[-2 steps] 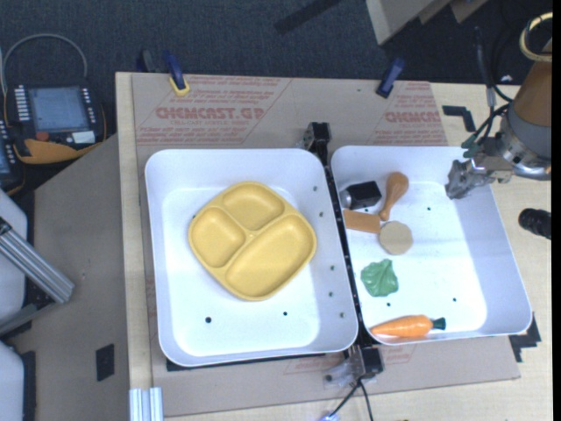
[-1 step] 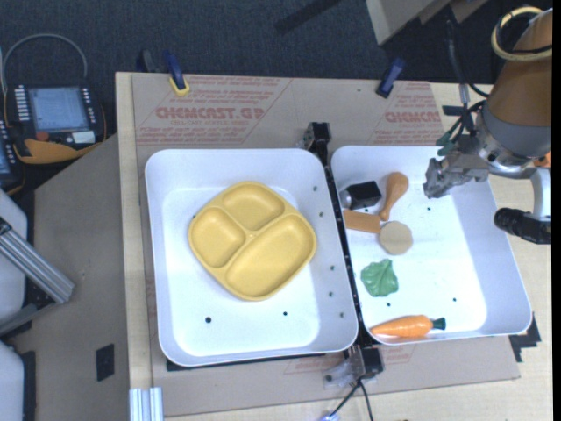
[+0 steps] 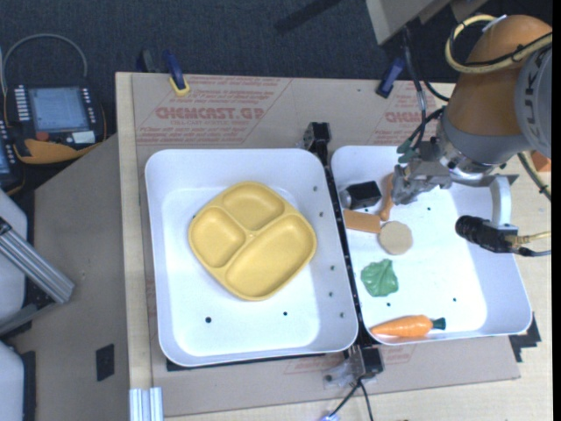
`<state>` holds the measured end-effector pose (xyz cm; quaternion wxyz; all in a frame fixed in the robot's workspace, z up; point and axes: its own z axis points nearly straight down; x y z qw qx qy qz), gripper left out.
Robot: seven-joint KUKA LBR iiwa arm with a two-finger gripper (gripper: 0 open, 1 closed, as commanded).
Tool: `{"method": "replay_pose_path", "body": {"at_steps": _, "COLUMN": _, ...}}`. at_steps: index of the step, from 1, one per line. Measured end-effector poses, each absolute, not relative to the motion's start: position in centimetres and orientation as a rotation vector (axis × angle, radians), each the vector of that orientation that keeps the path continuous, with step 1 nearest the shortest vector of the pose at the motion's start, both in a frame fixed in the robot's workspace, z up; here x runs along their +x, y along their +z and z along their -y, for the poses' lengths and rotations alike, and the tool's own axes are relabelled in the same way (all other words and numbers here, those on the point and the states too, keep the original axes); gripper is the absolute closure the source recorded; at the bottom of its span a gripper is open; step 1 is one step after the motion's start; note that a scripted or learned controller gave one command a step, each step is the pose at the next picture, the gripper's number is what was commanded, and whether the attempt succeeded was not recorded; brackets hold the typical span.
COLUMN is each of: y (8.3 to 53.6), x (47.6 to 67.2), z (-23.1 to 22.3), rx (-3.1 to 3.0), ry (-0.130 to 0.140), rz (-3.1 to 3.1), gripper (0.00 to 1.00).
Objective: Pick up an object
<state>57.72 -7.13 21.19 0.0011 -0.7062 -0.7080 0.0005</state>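
objects: carrot (image 3: pixel 402 326), green leaf (image 3: pixel 379 277), wooden spatula (image 3: pixel 375 227) are laid in the right bin (image 3: pixel 491 298)
claw (image 3: pixel 405 185): poised over the spatula; grip state cannot be told
left bin (image 3: pixel 166 235): yellow divided plate (image 3: pixel 252 239)

Right bin (image 3: pixel 491 310): carrot (image 3: pixel 405 326) flat at front edge, green leaf (image 3: pixel 379 277) mid-left, tan spatula (image 3: pixel 379 229) and black block (image 3: pixel 362 193) near gripper (image 3: pixel 401 185).

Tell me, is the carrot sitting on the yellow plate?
No, the carrot lies in the right bin near its front edge, while the yellow plate sits in the left bin.
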Motion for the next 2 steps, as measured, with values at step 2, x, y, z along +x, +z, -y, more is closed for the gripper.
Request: {"method": "replay_pose_path", "body": {"at_steps": 2, "y": 22.0, "x": 56.5, "z": -4.1, "rx": -2.214, "ry": -0.004, "rz": 2.228, "gripper": 1.0}}
